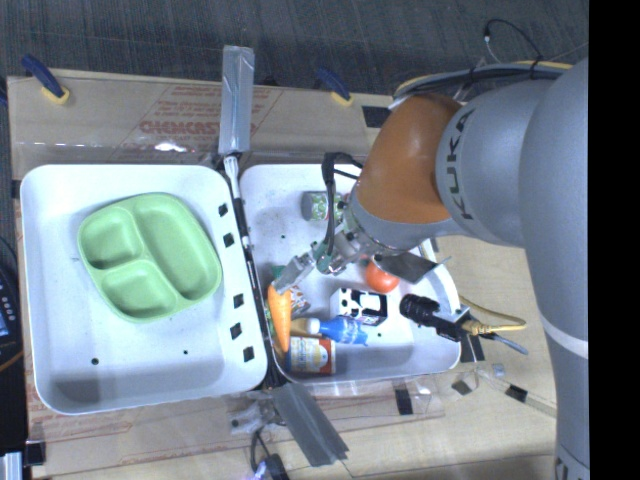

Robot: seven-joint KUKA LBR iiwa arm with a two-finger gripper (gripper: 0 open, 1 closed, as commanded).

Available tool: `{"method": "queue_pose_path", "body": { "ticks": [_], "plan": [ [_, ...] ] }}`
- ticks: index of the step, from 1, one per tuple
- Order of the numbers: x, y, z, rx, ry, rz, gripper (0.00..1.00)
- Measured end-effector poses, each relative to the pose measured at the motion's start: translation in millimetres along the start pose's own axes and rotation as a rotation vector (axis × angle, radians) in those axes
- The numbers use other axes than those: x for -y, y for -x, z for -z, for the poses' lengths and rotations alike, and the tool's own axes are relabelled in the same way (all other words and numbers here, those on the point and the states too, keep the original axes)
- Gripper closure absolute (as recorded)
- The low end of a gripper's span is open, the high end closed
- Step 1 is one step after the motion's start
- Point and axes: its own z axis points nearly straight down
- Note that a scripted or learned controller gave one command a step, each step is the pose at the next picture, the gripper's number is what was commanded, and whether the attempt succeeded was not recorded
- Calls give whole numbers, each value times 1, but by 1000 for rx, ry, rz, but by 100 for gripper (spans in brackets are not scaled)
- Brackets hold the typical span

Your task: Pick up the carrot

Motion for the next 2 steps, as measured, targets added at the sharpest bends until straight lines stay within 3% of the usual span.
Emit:
{"method": "queue_pose_path", "body": {
  "ticks": [1,2],
  "plan": [
    [-47,96,-17,0,0,145,0],
    [-19,26,1,-1,-1,141,0]
  ]
}}
